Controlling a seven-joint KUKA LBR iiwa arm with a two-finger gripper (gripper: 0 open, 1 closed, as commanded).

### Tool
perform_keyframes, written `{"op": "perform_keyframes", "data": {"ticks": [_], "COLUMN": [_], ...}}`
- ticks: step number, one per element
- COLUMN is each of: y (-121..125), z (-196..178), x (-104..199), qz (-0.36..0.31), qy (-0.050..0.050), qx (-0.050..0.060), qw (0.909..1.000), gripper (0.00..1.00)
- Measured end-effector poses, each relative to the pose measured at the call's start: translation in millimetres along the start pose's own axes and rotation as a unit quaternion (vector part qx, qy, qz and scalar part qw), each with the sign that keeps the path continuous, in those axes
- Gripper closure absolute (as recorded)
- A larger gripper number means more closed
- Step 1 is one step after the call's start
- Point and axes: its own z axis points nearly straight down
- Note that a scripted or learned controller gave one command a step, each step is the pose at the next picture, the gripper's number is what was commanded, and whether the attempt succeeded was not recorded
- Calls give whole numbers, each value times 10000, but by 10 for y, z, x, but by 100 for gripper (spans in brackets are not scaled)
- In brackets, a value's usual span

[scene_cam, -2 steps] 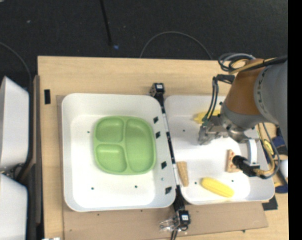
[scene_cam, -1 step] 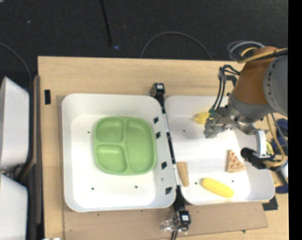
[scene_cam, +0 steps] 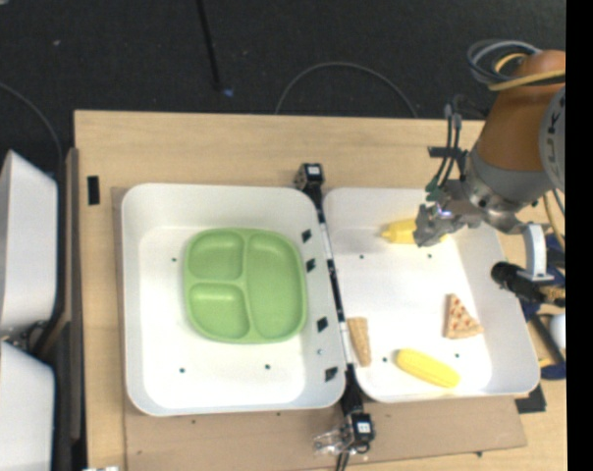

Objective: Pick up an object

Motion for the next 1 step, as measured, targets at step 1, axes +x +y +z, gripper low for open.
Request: {"op": "perform_keyframes", "data": {"ticks": [1], "y": [13], "z": [-236], "x": [-12], "qz": [-6], "qy": [4], "qx": [19], "qw": [10000], "gripper": [100]}}
